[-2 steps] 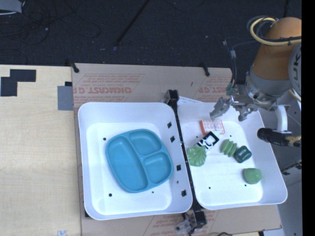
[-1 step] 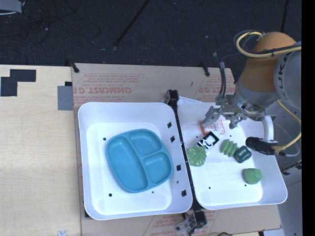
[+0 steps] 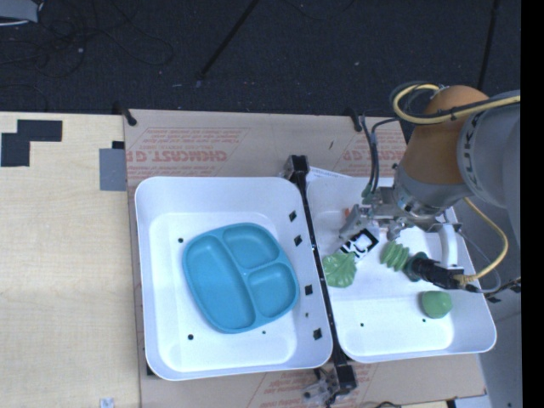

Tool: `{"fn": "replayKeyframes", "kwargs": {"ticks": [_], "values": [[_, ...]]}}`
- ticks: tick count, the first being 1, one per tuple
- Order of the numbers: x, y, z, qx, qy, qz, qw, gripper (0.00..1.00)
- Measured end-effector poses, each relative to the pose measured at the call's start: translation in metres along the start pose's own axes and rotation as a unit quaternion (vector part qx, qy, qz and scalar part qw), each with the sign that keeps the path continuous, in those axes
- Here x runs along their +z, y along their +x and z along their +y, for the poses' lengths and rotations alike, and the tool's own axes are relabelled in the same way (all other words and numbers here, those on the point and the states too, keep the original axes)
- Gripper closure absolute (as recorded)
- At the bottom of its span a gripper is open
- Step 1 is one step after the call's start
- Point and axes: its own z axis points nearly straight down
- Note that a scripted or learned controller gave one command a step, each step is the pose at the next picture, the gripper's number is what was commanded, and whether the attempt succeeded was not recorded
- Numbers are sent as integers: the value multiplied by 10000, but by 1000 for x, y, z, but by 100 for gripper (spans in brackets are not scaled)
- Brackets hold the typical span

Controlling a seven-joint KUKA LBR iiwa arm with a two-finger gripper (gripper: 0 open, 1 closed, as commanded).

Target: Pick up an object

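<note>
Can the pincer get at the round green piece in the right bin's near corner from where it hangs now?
Probably yes. The round green piece lies alone on bare floor of the right bin, apart from the ribbed green piece, with the pincer hanging over the same bin.

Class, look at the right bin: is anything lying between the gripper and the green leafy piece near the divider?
Nothing visible lies between them. The gripper hangs over the right bin, just up and right of the green leafy piece. The ridged green piece and the round green piece sit off to the right.
</note>
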Motion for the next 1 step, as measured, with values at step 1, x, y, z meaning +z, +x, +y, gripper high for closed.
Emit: {"fn": "replayKeyframes", "kwargs": {"ticks": [1], "values": [[-12, -2, 1, 18, -9, -2, 10000, 100]]}}
